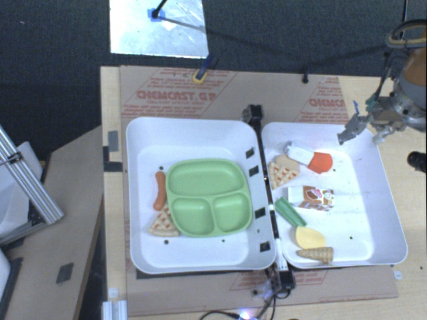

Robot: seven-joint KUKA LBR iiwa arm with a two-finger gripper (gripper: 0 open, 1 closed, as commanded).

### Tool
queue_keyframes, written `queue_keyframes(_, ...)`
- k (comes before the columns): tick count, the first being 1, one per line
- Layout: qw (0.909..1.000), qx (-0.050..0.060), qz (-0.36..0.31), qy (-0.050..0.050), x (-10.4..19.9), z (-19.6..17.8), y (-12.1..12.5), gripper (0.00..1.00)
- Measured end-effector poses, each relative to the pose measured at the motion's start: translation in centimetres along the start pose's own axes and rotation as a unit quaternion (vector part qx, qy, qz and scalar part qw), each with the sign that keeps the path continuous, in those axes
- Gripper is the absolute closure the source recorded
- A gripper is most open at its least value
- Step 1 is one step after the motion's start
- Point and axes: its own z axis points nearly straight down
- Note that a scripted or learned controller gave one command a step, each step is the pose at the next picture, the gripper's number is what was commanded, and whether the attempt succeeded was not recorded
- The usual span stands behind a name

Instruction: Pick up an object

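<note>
the arm enters from the right, its gripper with fingers spread and holding nothing, above the far edge of the right bin; the toy foods lie in this bin's left part.

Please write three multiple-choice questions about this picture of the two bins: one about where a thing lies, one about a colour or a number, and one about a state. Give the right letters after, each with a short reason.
1. Where does the hot dog lie?
A. in the left bin, left of the green plate
B. on the green plate
C. in the right bin

2. How many compartments has the green plate?
A. two
B. three
C. five

3. What is the gripper doing?
A. lifting the plate
B. holding the cone
C. hanging above the right bin's far right corner, nothing between its fingers

Answers:
1. A: it lies on the white floor beside the plate's left edge.
2. B: one wide section above two smaller ones.
3. C: the fingers are apart, and every item lies in the bins.
</note>
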Motion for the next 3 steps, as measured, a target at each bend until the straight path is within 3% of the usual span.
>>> queue_keyframes(1,1.0000,-0.006,-0.002,-0.001,0.1,-0.8,0.2,0.00)
queue_keyframes(3,1.0000,-0.004,-0.001,-0.001,-0.1,9.8,0.9,0.00)
